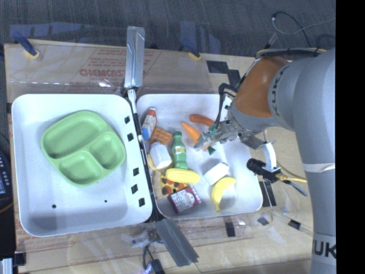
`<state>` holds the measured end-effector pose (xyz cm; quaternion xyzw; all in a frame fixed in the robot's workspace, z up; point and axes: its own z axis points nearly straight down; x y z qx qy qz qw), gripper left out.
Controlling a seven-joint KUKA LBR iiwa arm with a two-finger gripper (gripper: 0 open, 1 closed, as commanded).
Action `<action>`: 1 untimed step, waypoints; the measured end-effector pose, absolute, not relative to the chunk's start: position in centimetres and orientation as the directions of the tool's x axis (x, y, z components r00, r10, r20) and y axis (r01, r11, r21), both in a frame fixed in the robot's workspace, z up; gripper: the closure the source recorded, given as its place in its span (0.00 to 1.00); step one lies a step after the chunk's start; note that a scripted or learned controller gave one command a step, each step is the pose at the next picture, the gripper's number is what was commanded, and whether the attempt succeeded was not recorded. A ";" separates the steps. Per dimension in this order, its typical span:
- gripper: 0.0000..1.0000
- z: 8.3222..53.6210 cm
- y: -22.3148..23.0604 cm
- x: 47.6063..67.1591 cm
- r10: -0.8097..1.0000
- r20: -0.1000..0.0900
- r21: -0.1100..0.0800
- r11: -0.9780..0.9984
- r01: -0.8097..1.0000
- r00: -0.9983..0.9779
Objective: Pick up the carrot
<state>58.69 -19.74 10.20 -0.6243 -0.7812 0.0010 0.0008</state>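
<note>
Carrot point(191, 132) lies in the right bin point(251, 201), upper middle, long axis running upper-left to lower-right. Gripper point(206, 143) sits just beside its lower-right end, carrot off to the upper-left (finger state: can't tell, too cluttered). Green bottle point(179, 151) close by on the left.

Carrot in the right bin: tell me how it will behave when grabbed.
The carrot looks like a rigid, tapered toy, so it probably won't flex. Its round, smooth form may roll or slip. It lies beside the green bottle, so a nudge could shift both.
</note>
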 end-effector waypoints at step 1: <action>1.00 23.3 -14.1 58.8 0.987 -0.001 0.002 0.158 0.987 -0.158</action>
